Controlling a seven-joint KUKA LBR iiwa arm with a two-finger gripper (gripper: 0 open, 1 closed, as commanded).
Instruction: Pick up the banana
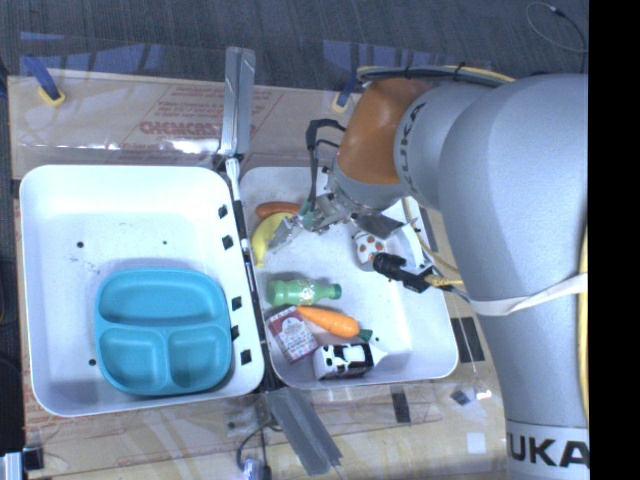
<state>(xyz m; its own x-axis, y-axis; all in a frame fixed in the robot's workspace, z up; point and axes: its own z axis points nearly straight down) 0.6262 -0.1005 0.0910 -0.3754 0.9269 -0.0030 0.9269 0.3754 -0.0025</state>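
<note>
Right of frame, bulky grey arm (500,218) reaching into the right-hand bin (435,353). Left bin (50,268) carrying a blue tray (160,333). End effector (305,218) low at the banana (263,236) — clenched or released, cannot tell. Banana against the right bin's left wall, just below a hot dog (277,209). Probably light, curved, smooth-skinned, a bit soft — best taken across its middle.

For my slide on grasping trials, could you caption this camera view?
KUKA arm's gripper reaches down at the banana in the right bin, beside a green bottle and carrot.
</note>
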